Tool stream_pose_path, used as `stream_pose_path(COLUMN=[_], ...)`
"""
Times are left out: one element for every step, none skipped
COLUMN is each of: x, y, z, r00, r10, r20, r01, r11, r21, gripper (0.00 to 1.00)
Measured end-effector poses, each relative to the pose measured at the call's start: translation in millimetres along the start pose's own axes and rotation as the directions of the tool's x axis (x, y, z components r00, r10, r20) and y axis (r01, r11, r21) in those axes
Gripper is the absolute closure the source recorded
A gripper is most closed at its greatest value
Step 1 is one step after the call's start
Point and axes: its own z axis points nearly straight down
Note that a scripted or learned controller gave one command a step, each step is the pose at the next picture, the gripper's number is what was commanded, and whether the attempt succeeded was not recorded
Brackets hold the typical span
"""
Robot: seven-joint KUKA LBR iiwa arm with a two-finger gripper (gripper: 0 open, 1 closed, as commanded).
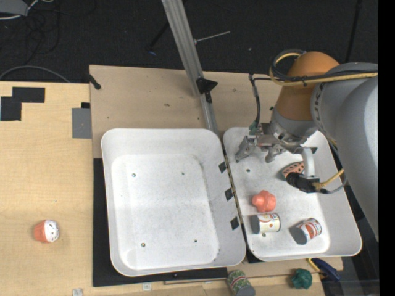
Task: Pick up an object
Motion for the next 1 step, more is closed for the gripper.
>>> stream_pose_path(x=[-1.1], y=[0.7], z=[-13.4], r00=[1.000], r10=[0.003], r20=[0.000], r01=[-0.003], r11=[1.000], r21=[-0.004], gripper=[1.00])
